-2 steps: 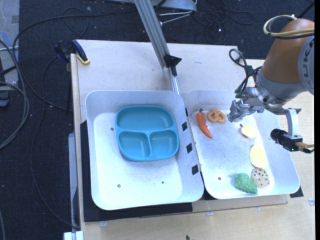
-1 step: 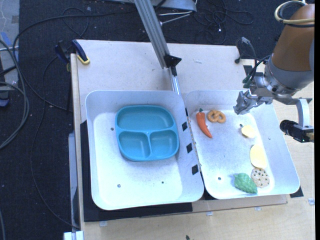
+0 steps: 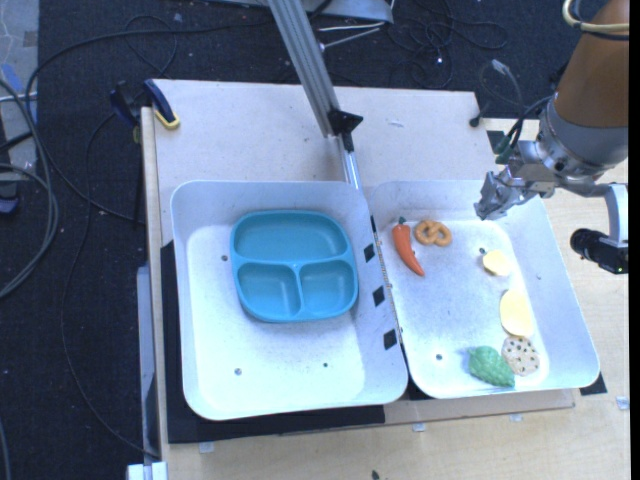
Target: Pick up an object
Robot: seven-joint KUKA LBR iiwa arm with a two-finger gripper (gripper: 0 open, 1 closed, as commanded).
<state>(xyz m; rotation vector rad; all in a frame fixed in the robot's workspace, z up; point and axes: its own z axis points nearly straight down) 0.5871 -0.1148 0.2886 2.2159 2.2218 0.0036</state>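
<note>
**Ana:** Six little objects are sitting in the right bin (image 3: 560,298), and not one of them is off the floor of it yet. So the pick is still all to do, as I'm reading it.

**Ben:** Agreed. The gripper (image 3: 492,200) is hanging over the bin's rim at about one o'clock, with the grey arm (image 3: 590,98) coming in from three o'clock. Nothing is showing between the jaws, but how wide they're standing I cannot tell; they're a dark blur from up here.

**Ana:** What's nearest to it?

**Ben:** The small yellow piece (image 3: 496,262), just below the gripper toward six o'clock. The pretzel (image 3: 433,233) is lying toward eight o'clock of the gripper, and the orange carrot (image 3: 407,250) is just beside that, close to the bin's left wall.

**Ana:** And the rest are crowding the five o'clock corner.

**Ben:** Right: the pale yellow oval (image 3: 517,313), then the cookie (image 3: 520,355) touching the green leafy piece (image 3: 490,366). All well apart from the gripper.

**Ana:** Meanwhile the left bin (image 3: 200,368) is carrying just the blue divided tray (image 3: 295,266), sitting on the same worktop (image 3: 250,128).

**Ben:** So my judgement: approach under way at most. Choosing a target, descending, closing and lifting are all remaining.
</note>
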